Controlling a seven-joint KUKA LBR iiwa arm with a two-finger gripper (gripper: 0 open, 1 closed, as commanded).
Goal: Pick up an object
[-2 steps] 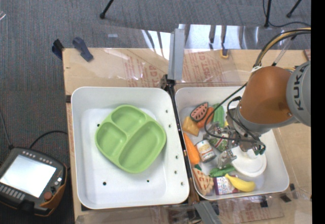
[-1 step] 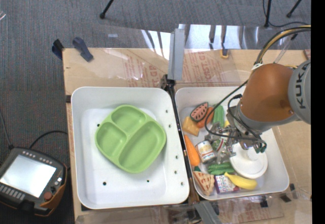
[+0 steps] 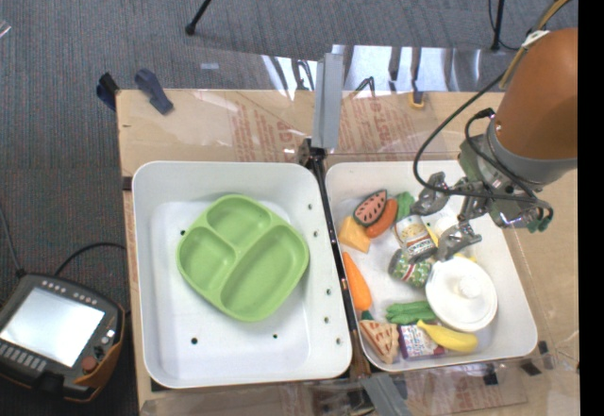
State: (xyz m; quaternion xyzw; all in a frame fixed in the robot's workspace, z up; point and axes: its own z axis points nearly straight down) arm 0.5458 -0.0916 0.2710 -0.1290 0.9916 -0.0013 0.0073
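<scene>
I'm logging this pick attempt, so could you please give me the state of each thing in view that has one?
gripper: jaws spread open, holding nothing, above the right bin
green plate: upright, lying flat in the left bin
white lidded bowl: upright, lid on
carrot: lying flat
banana: lying flat

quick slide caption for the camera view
Arm's tool hovers open over toy food in the right bin; green plate sits in the left bin.
</scene>
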